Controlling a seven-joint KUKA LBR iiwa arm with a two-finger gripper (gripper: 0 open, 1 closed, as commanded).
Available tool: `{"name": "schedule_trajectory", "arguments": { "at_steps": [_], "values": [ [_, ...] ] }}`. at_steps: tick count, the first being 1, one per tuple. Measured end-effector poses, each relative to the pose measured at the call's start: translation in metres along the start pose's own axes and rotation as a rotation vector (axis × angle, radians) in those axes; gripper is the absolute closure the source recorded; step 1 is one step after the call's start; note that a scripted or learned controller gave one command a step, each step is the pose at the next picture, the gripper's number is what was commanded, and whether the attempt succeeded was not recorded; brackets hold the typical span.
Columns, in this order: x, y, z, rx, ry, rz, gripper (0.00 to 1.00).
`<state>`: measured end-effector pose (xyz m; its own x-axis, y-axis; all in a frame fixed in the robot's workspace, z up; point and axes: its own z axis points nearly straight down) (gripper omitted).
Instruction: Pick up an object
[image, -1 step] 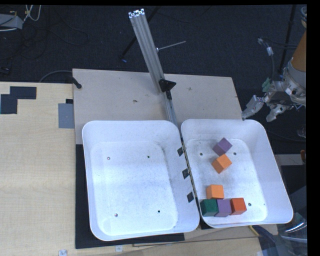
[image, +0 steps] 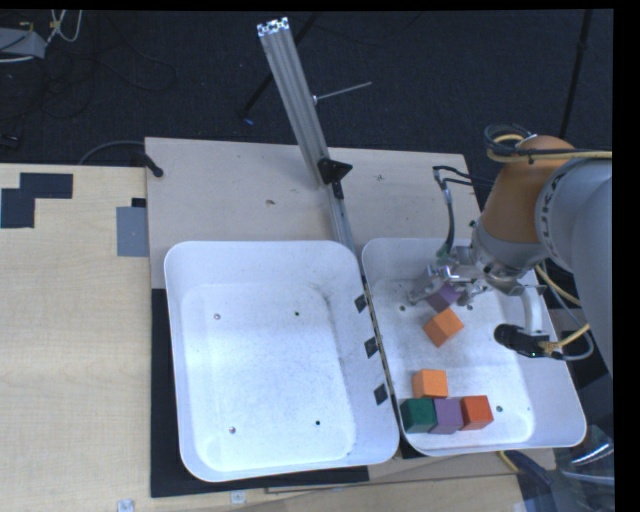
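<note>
Claw (image: 447, 291) positioned over the upper part of the right bin (image: 560, 425), lowered onto a purple block (image: 441, 297). I see the purple block partly covered by the metal claw parts; I cannot tell how the claw is set or whether it has the block in its grasp. Just below the purple block, touching it or nearly so, an orange block (image: 443, 326) lies tilted on the bin floor.

The arm (image: 535, 205) enters from the right of the view, its orange band above the grey wrist, with cables looping beside it.

Near the lower edge of the right bin I see four more blocks. A second orange block (image: 431, 383) sits alone, just above a row of three: a green block (image: 418, 414), a second purple block (image: 447, 414) and a red-orange block (image: 476, 411), set side by side and touching.

The left bin (image: 200, 265) stands just beside the right bin, their inner rims meeting at black clips. Both bins rest on the tabletop (image: 230, 190), from which a slanted aluminium rail (image: 300, 110) rises behind the bins.
</note>
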<state>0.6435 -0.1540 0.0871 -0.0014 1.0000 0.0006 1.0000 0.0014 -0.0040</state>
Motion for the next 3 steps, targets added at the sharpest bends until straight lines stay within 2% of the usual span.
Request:
{"name": "schedule_trajectory", "arguments": {
  "at_steps": [1,2,3],
  "values": [
    [-0.002,0.000,-0.013,-0.002,0.000,0.007,1.00],
    [0.100,-0.045,-0.107,-0.005,0.003,-0.005,1.00],
    [0.179,-0.043,-0.102,0.000,0.003,-0.005,1.00]
  ]
}}
